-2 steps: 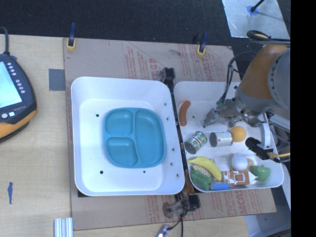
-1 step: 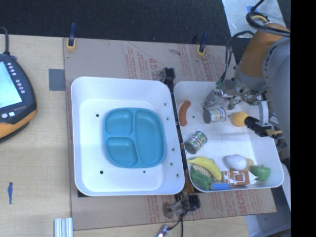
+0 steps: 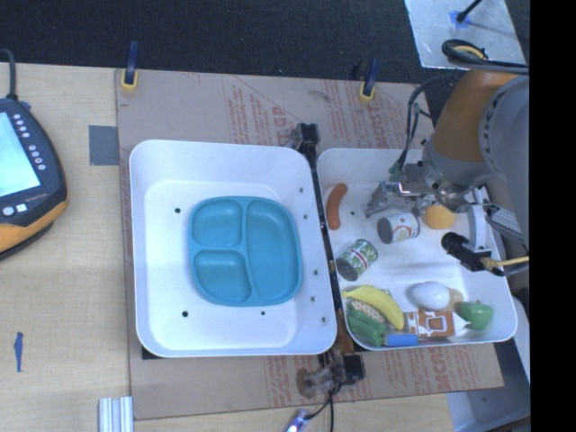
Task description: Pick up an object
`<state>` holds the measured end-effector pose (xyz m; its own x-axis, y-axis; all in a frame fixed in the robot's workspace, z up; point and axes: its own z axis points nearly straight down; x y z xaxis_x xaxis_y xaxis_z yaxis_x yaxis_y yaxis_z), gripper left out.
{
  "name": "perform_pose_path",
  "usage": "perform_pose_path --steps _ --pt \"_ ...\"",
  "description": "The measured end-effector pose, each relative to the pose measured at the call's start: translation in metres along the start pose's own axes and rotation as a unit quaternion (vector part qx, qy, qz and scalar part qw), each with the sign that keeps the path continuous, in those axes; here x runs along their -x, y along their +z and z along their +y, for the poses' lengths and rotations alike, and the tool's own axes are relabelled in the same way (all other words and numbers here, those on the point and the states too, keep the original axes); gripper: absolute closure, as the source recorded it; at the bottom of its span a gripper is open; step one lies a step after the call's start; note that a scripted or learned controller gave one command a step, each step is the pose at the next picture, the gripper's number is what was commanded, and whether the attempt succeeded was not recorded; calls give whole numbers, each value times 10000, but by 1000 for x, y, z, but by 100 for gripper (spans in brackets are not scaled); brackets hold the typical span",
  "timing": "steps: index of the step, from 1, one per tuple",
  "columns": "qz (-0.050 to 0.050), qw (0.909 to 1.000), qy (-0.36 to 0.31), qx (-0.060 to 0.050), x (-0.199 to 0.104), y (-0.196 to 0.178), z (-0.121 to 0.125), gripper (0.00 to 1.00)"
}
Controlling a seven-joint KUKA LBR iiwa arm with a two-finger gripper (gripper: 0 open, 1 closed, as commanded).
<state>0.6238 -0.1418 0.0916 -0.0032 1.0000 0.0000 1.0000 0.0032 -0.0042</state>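
Note:
My gripper [image 3: 385, 200] hangs over the back of the right bin [image 3: 504, 331], reaching in from the right. Just below it a small grey can [image 3: 398, 230] lies on its side, close to the gripper but not visibly held. An orange fruit [image 3: 439, 216] sits beside that can to the right. A brown sausage [image 3: 335, 203] lies to the gripper's left, near the bin wall. A green-labelled tin [image 3: 357, 259] lies nearer the front.
At the right bin's front are a banana [image 3: 380, 303], a green vegetable [image 3: 364, 324], a white egg [image 3: 429, 293], a green pepper [image 3: 476, 314] and a small carton [image 3: 430, 325]. The left bin [image 3: 153, 178] holds a blue divided plate [image 3: 245, 248]. A handheld controller [image 3: 22, 178] lies at far left.

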Motion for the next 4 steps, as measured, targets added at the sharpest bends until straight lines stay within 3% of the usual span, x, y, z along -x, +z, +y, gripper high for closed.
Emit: perform_pose_path --steps 1,2,3,4 --pt "2 10000 -2 -1 10 0 -21 0" --pt "1 10000 -15 18 11 -13 -19 100" --pt "7 10000 -4 13 -68 -101 -33 100" --pt "10 10000 -3 1 -122 -137 -69 100"
